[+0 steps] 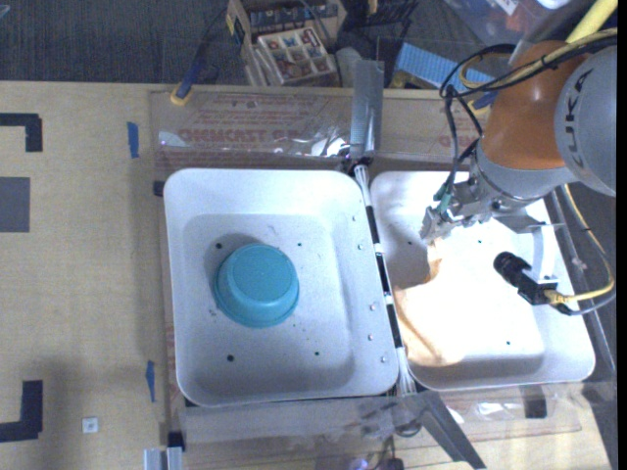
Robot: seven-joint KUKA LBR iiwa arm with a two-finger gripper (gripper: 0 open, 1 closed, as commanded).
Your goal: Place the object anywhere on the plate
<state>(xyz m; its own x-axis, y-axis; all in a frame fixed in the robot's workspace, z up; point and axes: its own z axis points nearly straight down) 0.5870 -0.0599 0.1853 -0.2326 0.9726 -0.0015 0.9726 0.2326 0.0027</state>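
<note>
A round blue plate (257,284) lies in the left white bin (196,204), a little left of that bin's middle. My gripper (434,227) hangs over the right white bin (509,355), near its back left part and well to the right of the plate. Its tip points down and to the left, close to the bin floor. No object can be made out at the tip from this angle.
A raised divider (377,262) separates the two bins. An orange sheen from the arm's band lies on the right bin's floor (431,316). Boxes and clutter (284,32) stand behind the bench. Black tape marks (24,130) sit on the board at the left.
</note>
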